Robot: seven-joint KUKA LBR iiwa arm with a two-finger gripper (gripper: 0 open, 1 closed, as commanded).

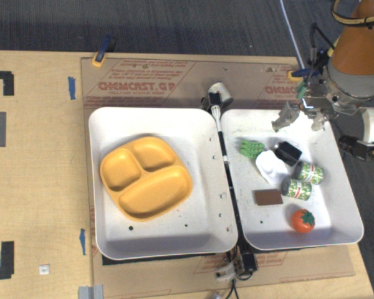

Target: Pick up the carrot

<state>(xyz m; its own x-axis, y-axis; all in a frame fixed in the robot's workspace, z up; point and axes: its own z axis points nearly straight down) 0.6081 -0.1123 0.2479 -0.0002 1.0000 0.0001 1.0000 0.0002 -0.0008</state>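
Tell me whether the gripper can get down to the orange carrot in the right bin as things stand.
Probably yes. The carrot lies alone near the right bin's front corner, open from above, with the green cans just behind it. The gripper hangs over the bin's far side.

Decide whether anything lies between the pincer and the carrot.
Yes. The pincer hangs at the right bin's far end, and the carrot lies at its near end. Two cans and a black block lie between them. A descent from above looks unobstructed.
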